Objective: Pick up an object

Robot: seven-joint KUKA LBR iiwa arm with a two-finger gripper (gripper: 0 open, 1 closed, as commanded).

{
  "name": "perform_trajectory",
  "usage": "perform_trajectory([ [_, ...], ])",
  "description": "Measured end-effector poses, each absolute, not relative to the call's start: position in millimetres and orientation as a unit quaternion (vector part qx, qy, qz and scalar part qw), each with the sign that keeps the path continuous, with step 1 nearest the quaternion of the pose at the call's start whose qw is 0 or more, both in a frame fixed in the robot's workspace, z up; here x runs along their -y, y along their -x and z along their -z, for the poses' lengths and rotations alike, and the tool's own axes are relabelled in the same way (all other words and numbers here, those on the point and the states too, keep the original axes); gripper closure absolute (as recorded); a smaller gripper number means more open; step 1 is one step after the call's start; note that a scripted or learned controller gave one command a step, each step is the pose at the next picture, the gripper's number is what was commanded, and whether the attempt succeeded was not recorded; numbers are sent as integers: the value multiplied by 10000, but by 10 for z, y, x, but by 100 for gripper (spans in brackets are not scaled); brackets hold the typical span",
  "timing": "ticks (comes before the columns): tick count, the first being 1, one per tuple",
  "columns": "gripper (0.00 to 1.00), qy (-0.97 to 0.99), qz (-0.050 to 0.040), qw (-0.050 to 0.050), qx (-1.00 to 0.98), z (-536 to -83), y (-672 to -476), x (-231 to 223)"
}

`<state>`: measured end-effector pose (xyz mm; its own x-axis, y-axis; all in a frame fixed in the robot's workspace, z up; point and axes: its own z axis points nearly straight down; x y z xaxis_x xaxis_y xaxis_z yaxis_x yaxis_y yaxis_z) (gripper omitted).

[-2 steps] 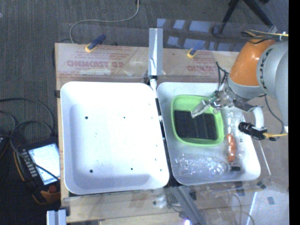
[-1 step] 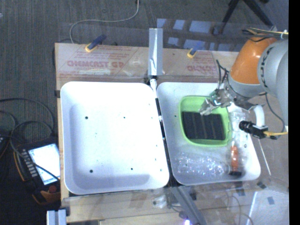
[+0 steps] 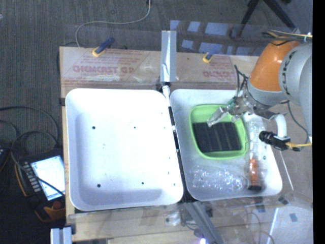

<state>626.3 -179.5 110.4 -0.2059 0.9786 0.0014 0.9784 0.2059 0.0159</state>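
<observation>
In the right bin (image 3: 274, 187) lies a lime-green tray (image 3: 194, 117) with a black ridged insert (image 3: 219, 138). A clear bottle (image 3: 253, 168) with an orange end rests along the bin's right side. Crumpled clear plastic (image 3: 216, 179) sits near the bin's front. My gripper (image 3: 222, 115) hangs low over the green tray's far right corner, at the black insert's far edge. Whether it touches the tray cannot be made out. The grey arm with its orange band (image 3: 269, 72) reaches in from the upper right.
The left bin (image 3: 122, 146) stands beside the right one, with a metal post (image 3: 168, 57) at the far end of the gap between them. A cable with a black plug (image 3: 270, 137) hangs off the wrist over the right bin's edge. Yellow clamps (image 3: 103, 46) hold the backboard.
</observation>
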Motion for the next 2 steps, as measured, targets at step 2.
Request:
perform_trajectory([
  [2,100,-6281,0,-7,-7782,-1249,-6359,2022],
])
